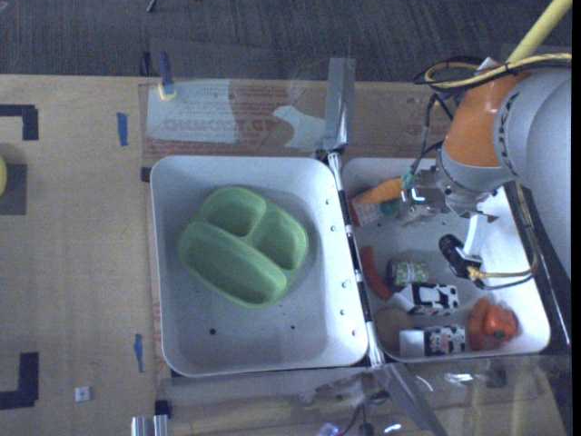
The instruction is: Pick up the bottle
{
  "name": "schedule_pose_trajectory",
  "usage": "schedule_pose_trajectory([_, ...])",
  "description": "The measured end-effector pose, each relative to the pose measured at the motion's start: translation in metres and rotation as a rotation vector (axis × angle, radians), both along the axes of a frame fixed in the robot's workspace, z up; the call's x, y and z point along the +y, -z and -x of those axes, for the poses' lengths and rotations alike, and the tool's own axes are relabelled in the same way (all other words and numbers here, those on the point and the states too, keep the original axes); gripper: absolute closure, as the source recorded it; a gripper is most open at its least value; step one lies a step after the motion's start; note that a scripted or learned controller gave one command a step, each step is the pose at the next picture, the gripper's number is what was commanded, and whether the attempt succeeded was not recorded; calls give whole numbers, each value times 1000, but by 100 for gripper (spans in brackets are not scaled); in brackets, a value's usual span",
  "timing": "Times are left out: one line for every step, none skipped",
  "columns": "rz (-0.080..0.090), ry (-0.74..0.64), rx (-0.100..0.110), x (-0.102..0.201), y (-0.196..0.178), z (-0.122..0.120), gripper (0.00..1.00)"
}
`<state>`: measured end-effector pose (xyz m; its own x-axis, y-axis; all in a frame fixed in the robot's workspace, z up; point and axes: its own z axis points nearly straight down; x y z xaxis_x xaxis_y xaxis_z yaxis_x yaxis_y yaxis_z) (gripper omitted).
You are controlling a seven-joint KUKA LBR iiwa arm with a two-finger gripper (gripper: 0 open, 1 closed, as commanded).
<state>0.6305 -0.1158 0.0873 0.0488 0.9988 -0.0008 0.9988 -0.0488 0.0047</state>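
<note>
Sitting at centre-left of the frame, the left bin (182, 243) holds a green divided plate (242, 243), parked away from the work. Right of centre, the right bin (536, 330) carries the clutter; the bottle (408, 272) (a small dark one, lying on its side) rests mid-bin, free to grasp from above. At upper right the gripper (419, 198) hovers near an orange carrot-like piece (381, 192); its opening I cannot tell.

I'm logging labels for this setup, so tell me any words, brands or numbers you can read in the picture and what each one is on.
None can be read.
Clear sheet behind the bins: a line of print, too blurred to read.
Small jar: label too small to read.
Two cow-patterned cartons: black patches, no legible text.
</note>
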Motion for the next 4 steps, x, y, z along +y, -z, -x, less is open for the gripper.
schedule_pose_trajectory([-12, 222, 41, -19, 3, -31, 100])
schedule_pose_trajectory([0, 209, 3, -72, 1, 27, 100])
schedule_pose_trajectory([-2, 252, 3, -3, -14, -12, 100])
schedule_pose_trajectory([-1, 414, 4, 20, -195, 58, 100])
